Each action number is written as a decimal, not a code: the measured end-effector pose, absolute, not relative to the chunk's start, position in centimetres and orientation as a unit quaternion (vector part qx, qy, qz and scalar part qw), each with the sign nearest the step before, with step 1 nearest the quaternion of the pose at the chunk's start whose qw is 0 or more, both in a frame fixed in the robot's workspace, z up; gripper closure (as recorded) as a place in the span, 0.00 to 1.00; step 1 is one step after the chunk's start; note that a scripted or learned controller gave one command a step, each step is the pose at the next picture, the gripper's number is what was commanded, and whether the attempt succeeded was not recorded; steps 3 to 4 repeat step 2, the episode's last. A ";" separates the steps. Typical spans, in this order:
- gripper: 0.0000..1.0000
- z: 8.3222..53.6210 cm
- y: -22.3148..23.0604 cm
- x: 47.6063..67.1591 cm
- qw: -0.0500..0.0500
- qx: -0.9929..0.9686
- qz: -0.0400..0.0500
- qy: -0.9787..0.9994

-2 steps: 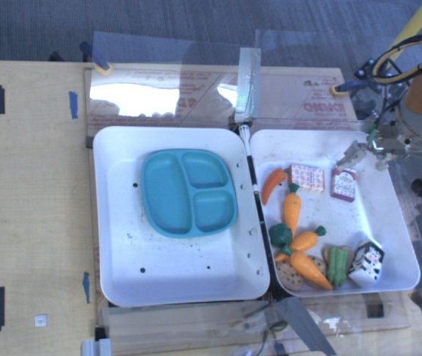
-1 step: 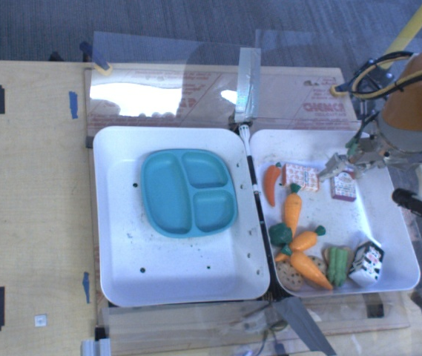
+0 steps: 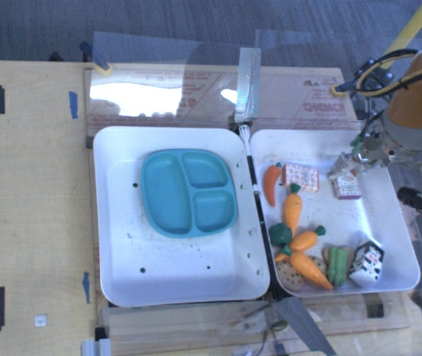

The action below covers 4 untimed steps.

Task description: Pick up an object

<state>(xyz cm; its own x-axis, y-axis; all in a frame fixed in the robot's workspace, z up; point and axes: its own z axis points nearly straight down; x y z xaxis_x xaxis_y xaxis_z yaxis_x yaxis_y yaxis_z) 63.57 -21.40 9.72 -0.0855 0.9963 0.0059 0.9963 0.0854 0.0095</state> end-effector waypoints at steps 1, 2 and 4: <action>1.00 18.3 -14.1 64.9 0.004 0.682 0.004 0.732; 1.00 20.0 -6.7 65.0 0.001 0.630 0.002 0.776; 1.00 20.0 -6.7 65.0 0.001 0.630 0.002 0.776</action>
